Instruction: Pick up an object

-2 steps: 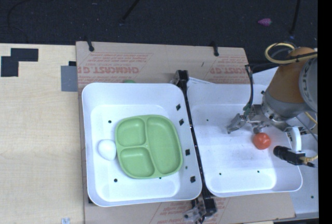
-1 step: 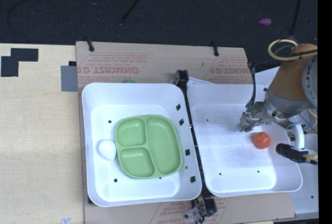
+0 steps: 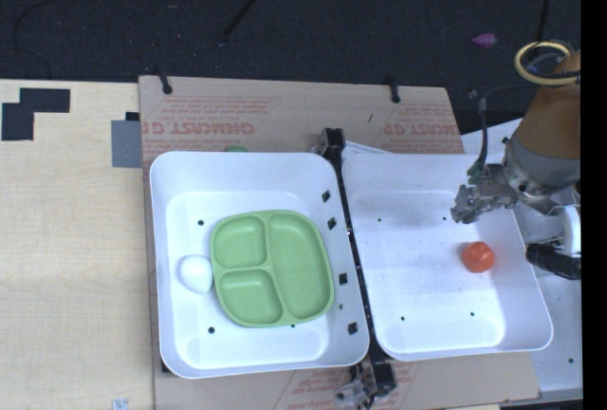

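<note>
Approach step, nothing grasped. Gripper (image 3: pixel 467 207) hovered right of frame centre, just above-left of orange ball (image 3: pixel 479 256) — jaw state impossible to tell. Next: shift toward lower right, descend over ball.

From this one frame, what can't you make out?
- End effector: small and dark in the camera view, so its finger state is unreadable.
- Arm: cut off by the right edge.
- Orange ball: too small to show texture.
- White egg-like object: blends with the left bin, outline vague beside the green plate.
</note>
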Available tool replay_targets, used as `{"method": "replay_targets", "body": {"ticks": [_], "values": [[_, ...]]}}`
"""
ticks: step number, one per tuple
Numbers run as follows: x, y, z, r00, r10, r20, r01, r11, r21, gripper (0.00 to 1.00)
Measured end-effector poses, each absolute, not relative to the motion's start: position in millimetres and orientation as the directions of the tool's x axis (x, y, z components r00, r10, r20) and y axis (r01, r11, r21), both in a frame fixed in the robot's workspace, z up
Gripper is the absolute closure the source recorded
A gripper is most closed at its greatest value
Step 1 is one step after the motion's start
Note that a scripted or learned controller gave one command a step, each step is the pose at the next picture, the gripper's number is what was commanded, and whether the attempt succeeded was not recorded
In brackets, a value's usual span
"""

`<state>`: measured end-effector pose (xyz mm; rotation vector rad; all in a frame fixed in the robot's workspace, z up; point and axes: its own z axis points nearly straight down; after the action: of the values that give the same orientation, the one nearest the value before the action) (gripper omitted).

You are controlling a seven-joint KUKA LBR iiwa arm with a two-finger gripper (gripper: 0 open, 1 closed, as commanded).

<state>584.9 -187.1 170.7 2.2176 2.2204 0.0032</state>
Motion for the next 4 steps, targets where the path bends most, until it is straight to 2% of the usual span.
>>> {"method": "replay_targets", "body": {"ticks": [1, 2, 3, 4], "values": [[585.8, -187.9, 224.0, -0.001, 1.0, -0.001, 1.0, 0.001, 0.003, 1.0], [581.8, -133.9, 213.7, -0.004, 1.0, 0.003, 1.0, 0.004, -0.004, 1.0], [584.6, -79.4, 221.3, -0.004, 1.0, 0.003, 1.0, 0.004, -0.003, 1.0], [578.7, -21.6, 231.0, -0.005, 1.0, 0.003, 1.0, 0.005, -0.003, 1.0]]}}
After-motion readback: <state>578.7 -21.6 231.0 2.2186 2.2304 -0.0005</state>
